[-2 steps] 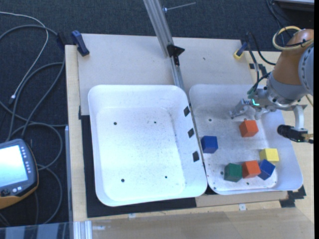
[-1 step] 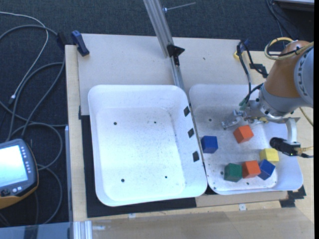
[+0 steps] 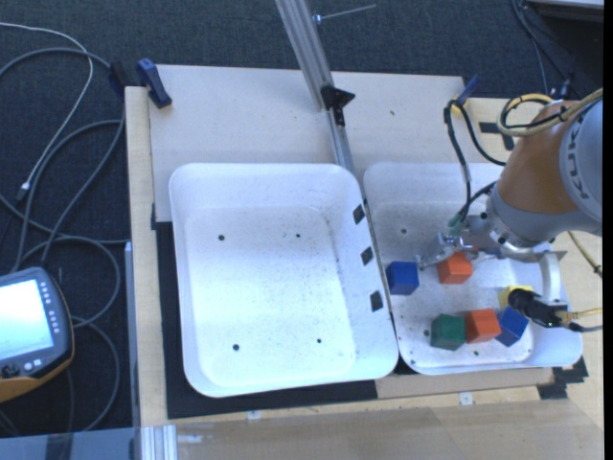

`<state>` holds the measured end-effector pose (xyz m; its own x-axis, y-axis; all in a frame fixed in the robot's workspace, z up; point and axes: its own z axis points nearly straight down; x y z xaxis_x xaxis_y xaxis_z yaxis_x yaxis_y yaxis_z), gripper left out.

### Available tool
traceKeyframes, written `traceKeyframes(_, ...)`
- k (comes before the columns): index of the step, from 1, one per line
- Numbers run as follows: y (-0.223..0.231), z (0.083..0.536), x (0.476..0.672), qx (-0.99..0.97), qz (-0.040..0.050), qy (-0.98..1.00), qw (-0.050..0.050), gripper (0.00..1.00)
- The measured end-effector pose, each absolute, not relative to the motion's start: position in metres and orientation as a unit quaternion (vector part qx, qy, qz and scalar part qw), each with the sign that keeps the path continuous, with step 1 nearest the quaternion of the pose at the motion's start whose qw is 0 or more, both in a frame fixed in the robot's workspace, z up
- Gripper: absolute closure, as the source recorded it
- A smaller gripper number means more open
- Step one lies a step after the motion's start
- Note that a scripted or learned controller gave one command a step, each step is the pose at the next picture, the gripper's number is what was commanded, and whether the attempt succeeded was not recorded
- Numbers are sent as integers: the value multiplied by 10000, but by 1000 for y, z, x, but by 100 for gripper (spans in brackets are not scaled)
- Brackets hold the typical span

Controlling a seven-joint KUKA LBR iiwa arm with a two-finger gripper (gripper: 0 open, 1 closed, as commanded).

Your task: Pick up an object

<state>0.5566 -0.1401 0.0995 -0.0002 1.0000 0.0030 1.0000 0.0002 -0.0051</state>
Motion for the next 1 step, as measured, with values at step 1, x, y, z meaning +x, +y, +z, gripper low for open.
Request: traceKeyframes(1,-141,110,559,-7068,-9,-7074,6,100)
